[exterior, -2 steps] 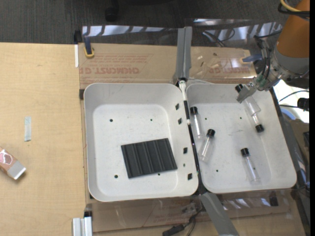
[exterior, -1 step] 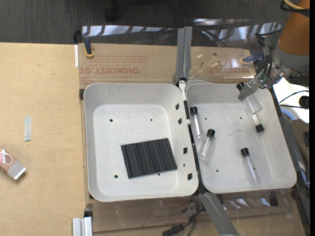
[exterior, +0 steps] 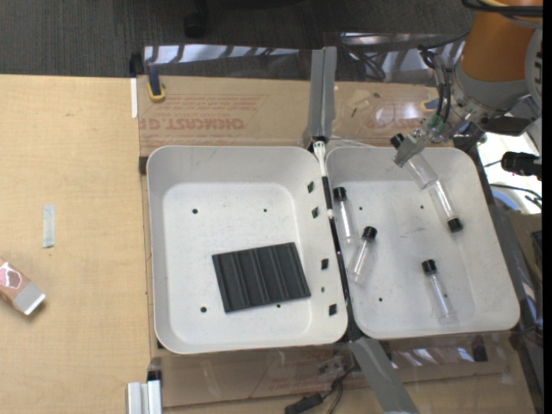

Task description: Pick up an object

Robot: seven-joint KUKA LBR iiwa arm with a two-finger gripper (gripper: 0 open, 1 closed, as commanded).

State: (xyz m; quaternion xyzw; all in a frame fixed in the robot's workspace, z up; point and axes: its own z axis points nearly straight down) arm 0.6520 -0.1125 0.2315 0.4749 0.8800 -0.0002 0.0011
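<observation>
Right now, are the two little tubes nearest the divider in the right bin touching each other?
Cannot tell. In the camera view, the upright tube by the divider and the tilted tube come very close at their lower ends, but the clear plastic blurs any gap.

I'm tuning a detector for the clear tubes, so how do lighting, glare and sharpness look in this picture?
In the camera view, light is even and soft over both bins; the left bin casts faint shadows at its walls. The clear tubes nearly blend into the white right bin, only their black caps standing out. Bright glare washes out the right edge near the arm. The gripper looks slightly blurred.
</observation>
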